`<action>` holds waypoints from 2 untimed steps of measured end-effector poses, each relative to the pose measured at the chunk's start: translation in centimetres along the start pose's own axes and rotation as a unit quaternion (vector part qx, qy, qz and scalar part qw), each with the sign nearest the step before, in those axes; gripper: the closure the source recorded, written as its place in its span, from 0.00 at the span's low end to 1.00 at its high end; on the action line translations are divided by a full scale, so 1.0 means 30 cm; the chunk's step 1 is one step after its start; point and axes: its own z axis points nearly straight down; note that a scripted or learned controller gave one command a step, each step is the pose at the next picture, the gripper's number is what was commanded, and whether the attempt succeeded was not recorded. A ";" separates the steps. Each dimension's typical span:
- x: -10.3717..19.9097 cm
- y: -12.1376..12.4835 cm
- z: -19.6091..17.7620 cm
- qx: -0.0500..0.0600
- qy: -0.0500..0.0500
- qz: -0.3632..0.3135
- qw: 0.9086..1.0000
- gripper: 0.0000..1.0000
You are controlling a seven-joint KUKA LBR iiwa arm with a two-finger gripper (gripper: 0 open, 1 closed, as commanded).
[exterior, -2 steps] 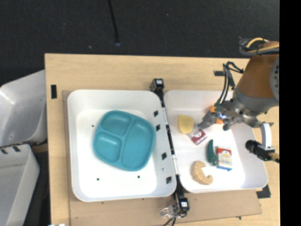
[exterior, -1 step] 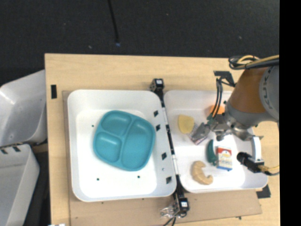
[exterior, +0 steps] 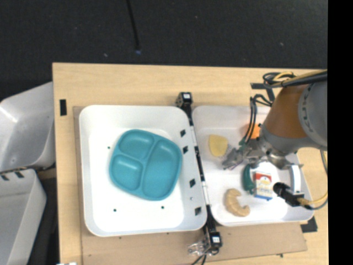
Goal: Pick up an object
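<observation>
My gripper (exterior: 234,159) hangs low in the right bin (exterior: 220,120), near its middle, with the grey and orange arm coming in from the right. Its dark fingers point left and stand slightly apart, with nothing seen between them. A pale yellow wedge-shaped object (exterior: 217,145) lies just left and above the fingertips. A tan croissant-like object (exterior: 236,202) rests near the bin's front. Right of it, under the wrist, lies a teal, white and red packet (exterior: 260,183), partly hidden by the arm.
The left bin (exterior: 94,203) holds a teal divided plate (exterior: 146,164) near its middle. A black divider strip with clips runs between the bins. Cables trail at the arm's right side over the wooden bench (exterior: 138,81).
</observation>
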 end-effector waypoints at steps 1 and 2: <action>-0.004 0.003 -0.041 -0.002 0.000 0.003 1.000 1.00; -0.021 -0.003 -0.187 -0.003 0.000 0.003 1.000 1.00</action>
